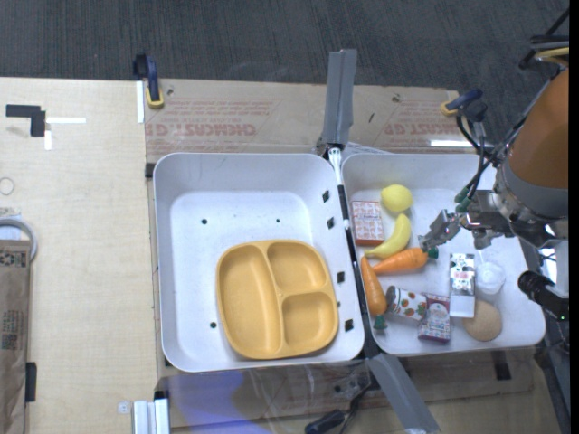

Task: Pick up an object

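Gripper (437, 233) hovers just right of the banana (394, 236), directly above the carrot's (399, 261) tip, fingers slightly spread, nothing pinched between them; lemon (395, 197) sits just beyond the banana.

Left bin (172, 269): white, shallow, holds yellow three-compartment tray (276, 298) toward its near right corner. Counter (81, 242): light wood surface at left. Cardboard sheet (271, 116) with red lettering lies behind both bins. Yellow-and-blue clamp (149, 84) at cardboard's far left corner. Grey bar (340, 98) stands upright behind gap between bins. Dark carpet (226, 16) beyond counter.
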Available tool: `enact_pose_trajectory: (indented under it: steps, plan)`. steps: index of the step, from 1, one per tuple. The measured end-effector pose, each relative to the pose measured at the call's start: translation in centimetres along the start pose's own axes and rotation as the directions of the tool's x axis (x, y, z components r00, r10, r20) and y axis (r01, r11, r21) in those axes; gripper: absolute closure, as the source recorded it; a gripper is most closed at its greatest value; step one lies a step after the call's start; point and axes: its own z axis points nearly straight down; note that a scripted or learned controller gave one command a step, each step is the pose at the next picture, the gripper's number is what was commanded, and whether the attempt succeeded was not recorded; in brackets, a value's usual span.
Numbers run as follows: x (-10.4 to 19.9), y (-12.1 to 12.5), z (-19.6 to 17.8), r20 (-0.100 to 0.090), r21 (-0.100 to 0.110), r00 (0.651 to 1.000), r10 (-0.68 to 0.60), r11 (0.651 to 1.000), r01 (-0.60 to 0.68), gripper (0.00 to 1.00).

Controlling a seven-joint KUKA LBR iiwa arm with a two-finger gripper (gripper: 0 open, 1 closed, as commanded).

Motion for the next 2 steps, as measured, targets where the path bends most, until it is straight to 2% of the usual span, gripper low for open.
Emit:
enact_pose_trajectory:
  steps: [1,2]
  plan:
    - [0.3,7.4,4.6,0.001,-0.001,0.999,0.04,0.999,-0.04,0.0]
    - [0.0,12.4,13.5,0.001,-0.008,0.994,0.109,0.994,-0.109,0.0]
